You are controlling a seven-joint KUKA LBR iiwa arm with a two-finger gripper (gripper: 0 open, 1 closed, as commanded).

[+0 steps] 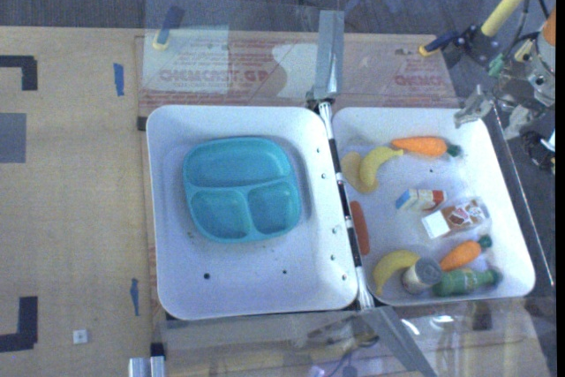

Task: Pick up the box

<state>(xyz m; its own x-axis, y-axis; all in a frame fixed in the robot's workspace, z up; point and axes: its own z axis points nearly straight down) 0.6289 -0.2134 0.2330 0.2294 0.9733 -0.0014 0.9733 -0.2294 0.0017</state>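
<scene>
the robot's metal two-finger gripper (477, 108) hangs at the upper right rim of the right shallow white plastic bin (521, 229), apparently parked clear of the load; whether it is released or clenched cannot be told. the small white-and-brown printed carton box (455, 217) lies flat mid-bin among toy food. a teal sectioned tray (242, 188) fills the left white bin (168, 216) on a pale wooden bench (71, 190).
</scene>
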